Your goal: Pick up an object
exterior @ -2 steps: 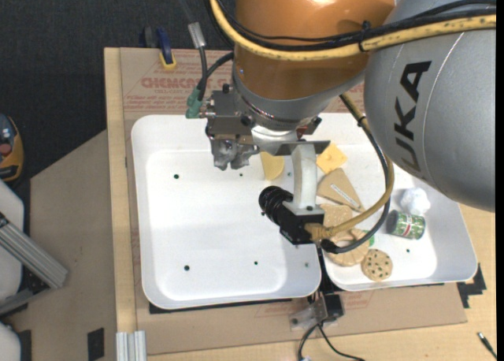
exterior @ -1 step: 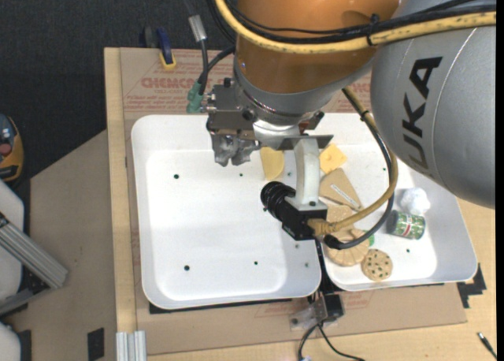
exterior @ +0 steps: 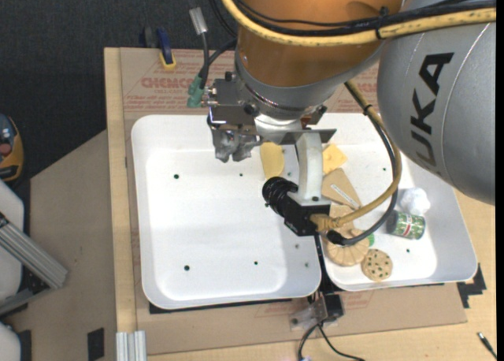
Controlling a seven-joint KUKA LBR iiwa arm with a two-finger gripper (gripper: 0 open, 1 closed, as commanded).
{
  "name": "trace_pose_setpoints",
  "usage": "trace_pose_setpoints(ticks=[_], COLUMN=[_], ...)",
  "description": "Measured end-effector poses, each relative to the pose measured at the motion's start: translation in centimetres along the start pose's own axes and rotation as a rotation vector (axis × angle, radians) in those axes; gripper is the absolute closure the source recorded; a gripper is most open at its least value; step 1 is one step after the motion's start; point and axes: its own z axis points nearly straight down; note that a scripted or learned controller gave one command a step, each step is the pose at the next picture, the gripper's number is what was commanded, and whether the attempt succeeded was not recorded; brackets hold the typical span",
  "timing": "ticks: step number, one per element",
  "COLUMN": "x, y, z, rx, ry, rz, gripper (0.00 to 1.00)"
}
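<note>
My gripper (exterior: 234, 145) hangs below the orange wrist band, over the far part of the left bin (exterior: 213, 225) and close to the divider. Nothing shows beneath it but the white bin floor. The right bin (exterior: 445, 265) holds the objects: a yellow wedge (exterior: 272, 158) just right of the gripper, a second yellow piece (exterior: 335, 156), a tan flat piece (exterior: 341, 194), a round waffle-like biscuit (exterior: 346, 251), a chocolate-chip cookie (exterior: 378, 264), a small green can (exterior: 407, 226) and a white crumpled item (exterior: 415, 199). The arm hides much of that bin's far side.
A black hose fitting (exterior: 289, 208) with a yellow cable hangs from the arm across the divider between the bins. Both bins rest on a brown cardboard sheet (exterior: 122, 115). A blue and yellow clip (exterior: 165, 48) sits at the cardboard's far edge.
</note>
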Motion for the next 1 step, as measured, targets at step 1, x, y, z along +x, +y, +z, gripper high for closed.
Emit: trace_pose_setpoints(ticks=[1], x=[0.08], y=[0.03], z=[-1.02], rx=[-0.002], ry=[0.000], rz=[-0.002], gripper=[1.00])
